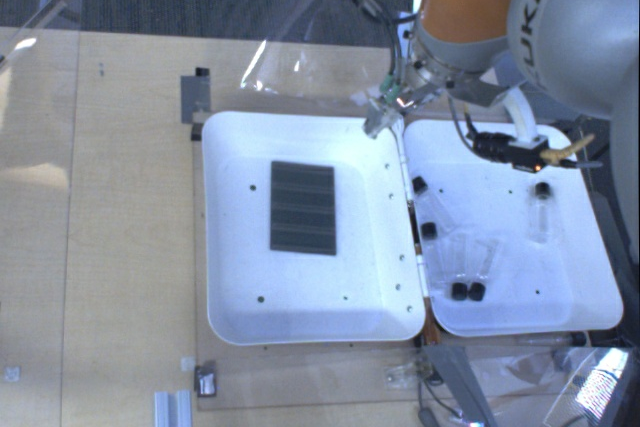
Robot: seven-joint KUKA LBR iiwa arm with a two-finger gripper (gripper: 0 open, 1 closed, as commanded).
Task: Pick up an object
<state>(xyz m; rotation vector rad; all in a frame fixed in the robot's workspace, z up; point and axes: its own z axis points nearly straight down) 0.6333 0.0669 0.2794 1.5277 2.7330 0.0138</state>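
I see the jaws (pixel 385 110) over the bins' far shared rim; their spread I cannot tell. The dark ribbed block (pixel 303 207), long axis near-far, lies left and nearer.

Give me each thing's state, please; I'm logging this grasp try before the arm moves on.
Dark ribbed block: lying flat, mid left bin, untouched.
Left bin: holds the block.
Right bin: holds small black bits and clear items.
Black bits: loose on the right bin's floor.
Pincer: above the bins' far edge, near the seam; nothing seen held.
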